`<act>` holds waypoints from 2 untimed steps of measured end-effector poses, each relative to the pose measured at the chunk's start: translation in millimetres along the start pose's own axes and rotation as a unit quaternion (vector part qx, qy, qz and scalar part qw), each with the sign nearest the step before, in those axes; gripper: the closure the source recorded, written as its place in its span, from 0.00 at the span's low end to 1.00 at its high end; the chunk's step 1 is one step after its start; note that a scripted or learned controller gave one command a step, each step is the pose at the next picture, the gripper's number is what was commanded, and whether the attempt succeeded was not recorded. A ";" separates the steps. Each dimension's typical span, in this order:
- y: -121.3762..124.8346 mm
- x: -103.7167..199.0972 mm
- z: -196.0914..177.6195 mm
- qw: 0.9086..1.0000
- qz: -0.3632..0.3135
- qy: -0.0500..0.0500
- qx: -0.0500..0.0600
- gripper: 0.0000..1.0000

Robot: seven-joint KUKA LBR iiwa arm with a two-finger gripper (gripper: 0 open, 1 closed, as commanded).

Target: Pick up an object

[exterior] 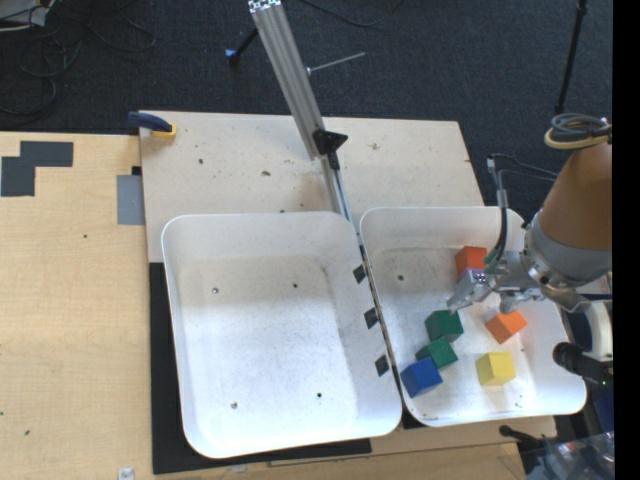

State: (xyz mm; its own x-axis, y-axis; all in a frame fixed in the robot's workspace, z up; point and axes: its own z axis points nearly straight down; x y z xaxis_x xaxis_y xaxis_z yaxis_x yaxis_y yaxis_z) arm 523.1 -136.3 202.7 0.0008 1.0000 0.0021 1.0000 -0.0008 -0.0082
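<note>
**Blocks in the right bin, gripper low among them**

Six small blocks, matte and hard-edged, scattered over the right bin's (400, 230) floor. Red block (469, 261) farthest back, just beside the gripper (474, 290). Orange block (506, 324) in front of the wrist, tilted on a corner. Two dark green blocks: one (443, 324) just below the gripper, the other (437, 352) nearer, the pair touching or nearly so. Blue cube (421, 375) at the near left, close to the bin's wall. Yellow cube (495, 368) near the front, apart from the rest.

Gripper metallic, low over the bin between red and green blocks; nothing seen clamped in it, and impossible to tell whether spread or closed. Behind it, grey arm with orange band (585, 198), reaching in from the right.

Left bin (180, 268) alongside: shallow, white, rounded corners, floor speckled dark. Black clips along the shared wall. Pale, scuffed board beneath both bins. Slanted aluminium bar (292, 73) rising behind.
</note>
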 end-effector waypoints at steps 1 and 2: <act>-7.6 -7.4 55.3 1.000 0.000 0.000 0.001 0.00; -7.0 -6.2 106.6 1.000 0.001 0.001 -0.003 0.00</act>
State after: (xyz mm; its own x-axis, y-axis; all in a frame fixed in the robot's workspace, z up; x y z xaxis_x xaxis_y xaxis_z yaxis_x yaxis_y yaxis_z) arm 515.2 -142.2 96.1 0.0020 1.0000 0.0031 1.0000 -0.0019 -0.0027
